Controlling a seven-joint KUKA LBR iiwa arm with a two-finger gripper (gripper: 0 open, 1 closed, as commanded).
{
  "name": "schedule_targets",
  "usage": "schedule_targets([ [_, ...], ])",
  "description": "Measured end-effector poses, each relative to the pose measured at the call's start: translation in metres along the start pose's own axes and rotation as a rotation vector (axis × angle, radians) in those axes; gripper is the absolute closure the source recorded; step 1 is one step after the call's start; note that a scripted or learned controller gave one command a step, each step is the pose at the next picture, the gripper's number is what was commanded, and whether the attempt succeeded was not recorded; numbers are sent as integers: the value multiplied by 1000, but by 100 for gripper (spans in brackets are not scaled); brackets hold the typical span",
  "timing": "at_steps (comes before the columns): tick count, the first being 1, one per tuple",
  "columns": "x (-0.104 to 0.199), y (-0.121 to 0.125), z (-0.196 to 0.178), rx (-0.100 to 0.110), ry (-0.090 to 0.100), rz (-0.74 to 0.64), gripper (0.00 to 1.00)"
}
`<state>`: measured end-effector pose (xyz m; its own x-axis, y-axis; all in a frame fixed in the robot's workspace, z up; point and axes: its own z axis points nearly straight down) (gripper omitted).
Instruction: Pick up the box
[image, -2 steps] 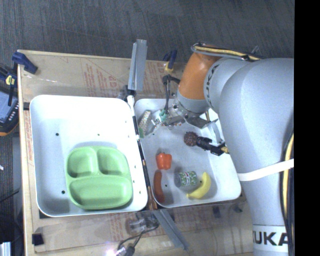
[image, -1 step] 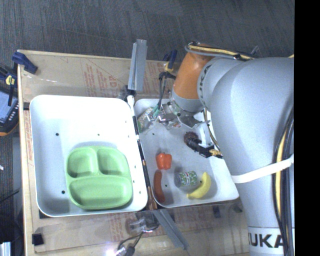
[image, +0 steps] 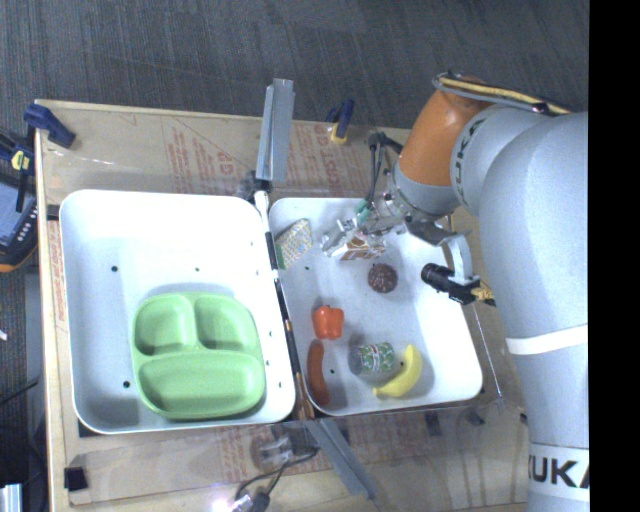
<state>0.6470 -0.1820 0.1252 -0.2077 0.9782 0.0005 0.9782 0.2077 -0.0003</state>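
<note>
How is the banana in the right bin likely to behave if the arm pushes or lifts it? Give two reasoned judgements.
The banana is curved, so a push would probably pivot it rather than slide it straight. It lies touching the green can near the right bin's front wall, so it may nudge the can. Its smooth skin might slip in a grip.

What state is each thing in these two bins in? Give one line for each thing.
Green tray: flat in the left bin, compartments facing up.
Box: tilted at the right bin's top left corner.
Banana: lying beside the can.
Can: on its side.
Red pepper: upright.
Pincer: low over the wrapped item.
</note>
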Motion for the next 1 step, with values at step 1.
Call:
schedule_targets([
  [1,51,23,8,-5,-9,-14,0],
])
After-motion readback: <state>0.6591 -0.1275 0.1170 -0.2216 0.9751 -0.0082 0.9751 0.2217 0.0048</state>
